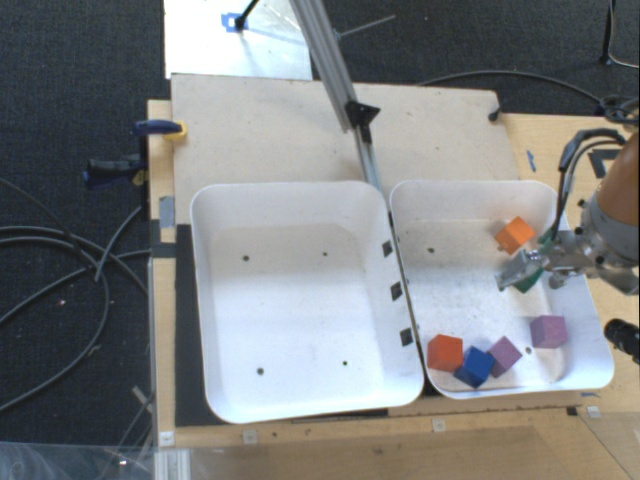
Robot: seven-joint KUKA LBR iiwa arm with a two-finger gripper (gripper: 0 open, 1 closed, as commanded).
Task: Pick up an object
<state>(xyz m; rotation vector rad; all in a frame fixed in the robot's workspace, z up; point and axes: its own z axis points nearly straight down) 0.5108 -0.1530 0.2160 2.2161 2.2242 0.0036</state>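
Nearest us, along the front wall of the right bin (590,373), we see a row of small blocks: a red block (445,351), a blue block (476,365) touching it, a purple block (505,354) just beside that, and a second purple block (548,331) a little apart. An orange block (516,234) lies farther back, near the gripper (520,274), which hangs low over the middle of this bin. We see nothing clearly between its fingers, though a small green patch at its tip is too unclear to name, and we cannot tell whether they are open or closed.

We judge the step to be the approach, with no block lifted. The next move calls for settling squarely over one block, likely the orange one, free of its neighbours.

All the blocks look hard, matte and sharp-edged. Both bins are smooth white plastic with rounded corners; the left bin (215,268) sits alongside on a pale wooden bench (260,128).
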